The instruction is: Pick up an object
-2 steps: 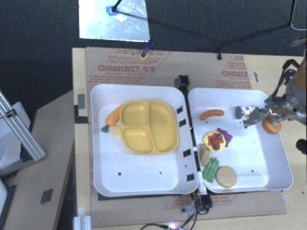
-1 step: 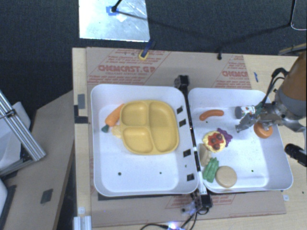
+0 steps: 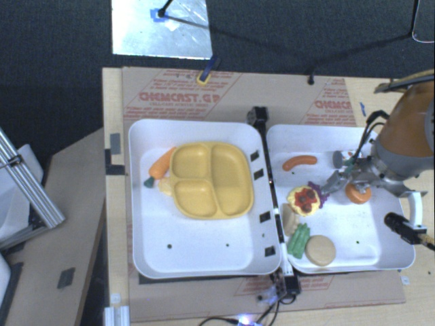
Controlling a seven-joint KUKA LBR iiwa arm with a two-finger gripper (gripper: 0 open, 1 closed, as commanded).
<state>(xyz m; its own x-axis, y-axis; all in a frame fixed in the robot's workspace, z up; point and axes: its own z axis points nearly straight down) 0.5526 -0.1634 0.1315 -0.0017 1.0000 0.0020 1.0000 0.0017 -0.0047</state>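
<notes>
The end effector [image 3: 331,184], grip state unclear, hangs in the right white plastic bin [image 3: 387,253] by one yellow-and-red toy [image 3: 304,200]; the left bin [image 3: 146,250] holds one yellow divided plate [image 3: 207,179], partly hiding one orange carrot [image 3: 161,163].

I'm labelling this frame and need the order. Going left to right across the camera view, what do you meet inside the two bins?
Carrot → yellow divided plate → green toy vegetable → tan round piece → orange round toy.
</notes>
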